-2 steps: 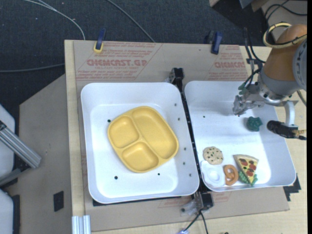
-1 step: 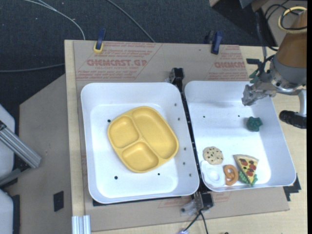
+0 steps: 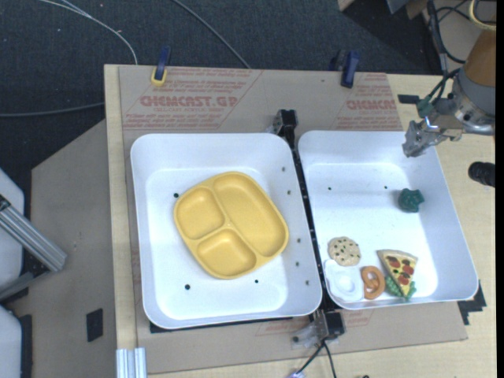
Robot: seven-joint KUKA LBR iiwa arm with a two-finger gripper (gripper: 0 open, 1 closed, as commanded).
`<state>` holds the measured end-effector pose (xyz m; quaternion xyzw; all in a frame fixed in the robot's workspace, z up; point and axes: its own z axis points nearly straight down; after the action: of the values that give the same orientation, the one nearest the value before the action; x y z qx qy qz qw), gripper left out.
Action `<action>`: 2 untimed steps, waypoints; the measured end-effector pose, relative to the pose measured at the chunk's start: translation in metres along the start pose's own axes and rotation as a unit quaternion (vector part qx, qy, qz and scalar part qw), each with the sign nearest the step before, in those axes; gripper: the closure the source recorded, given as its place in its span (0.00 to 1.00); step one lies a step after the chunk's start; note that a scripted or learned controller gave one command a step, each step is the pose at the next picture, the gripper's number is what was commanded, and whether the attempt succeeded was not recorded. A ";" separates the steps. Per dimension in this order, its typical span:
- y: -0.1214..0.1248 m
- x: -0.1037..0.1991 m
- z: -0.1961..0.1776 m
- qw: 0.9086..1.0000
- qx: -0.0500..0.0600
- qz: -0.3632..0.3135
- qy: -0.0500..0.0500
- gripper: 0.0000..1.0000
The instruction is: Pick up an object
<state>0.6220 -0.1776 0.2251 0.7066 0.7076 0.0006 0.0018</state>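
Camera view looks down on the bench (image 3: 118,172) with its two white bins: the left bin (image 3: 150,211) carries a yellow divided plate (image 3: 230,224), and the right bin (image 3: 441,235) carries the small things that could be picked. A green lump (image 3: 410,200) sits alone near the far right wall; along the near edge lie a cookie (image 3: 344,250), a white egg-like piece (image 3: 343,282), a pretzel (image 3: 372,281) and a pizza slice (image 3: 398,272), the last three close together, the pretzel touching or nearly touching the egg. The pincer (image 3: 416,142) hangs at the far right corner of the right bin, over its rim, apart from every item; whether it is released or clenched I cannot tell, since it is small and blurred, and nothing is seen in it. By my reading the task is barely begun: no object is lifted, all lie in the bin, and the whole approach, closing and raising are left. The green lump looks the nearest candidate.
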 end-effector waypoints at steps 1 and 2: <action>-0.010 0.053 0.008 1.000 0.005 -0.002 0.002 1.00; -0.042 0.102 0.010 1.000 0.006 -0.002 0.003 1.00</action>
<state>0.5797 -0.0760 0.2144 0.7054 0.7088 -0.0020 -0.0043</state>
